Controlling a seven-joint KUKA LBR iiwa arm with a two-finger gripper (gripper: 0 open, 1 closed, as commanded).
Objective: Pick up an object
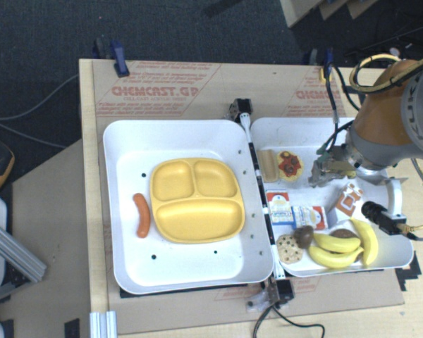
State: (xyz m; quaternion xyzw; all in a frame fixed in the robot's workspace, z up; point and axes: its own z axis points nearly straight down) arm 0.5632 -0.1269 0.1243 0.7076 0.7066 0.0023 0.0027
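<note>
My gripper [329, 169] hangs over the upper middle of the right bin [303, 127], below the grey arm with its orange band [384, 115]. Just to its left lie a small round pizza [290, 165] and a tan bread slice [268, 165]. Below and to its right stands a small orange and white carton [348, 201]. Nothing is visibly held in the gripper.
The right bin also holds a red and white carton [278, 206], a blue and white packet [311, 217], a cookie [289, 248], a brown lump [304, 236] and bananas [343, 249]. In the left bin [123, 160] lie a yellow divided plate [197, 199] and a sausage [142, 215].
</note>
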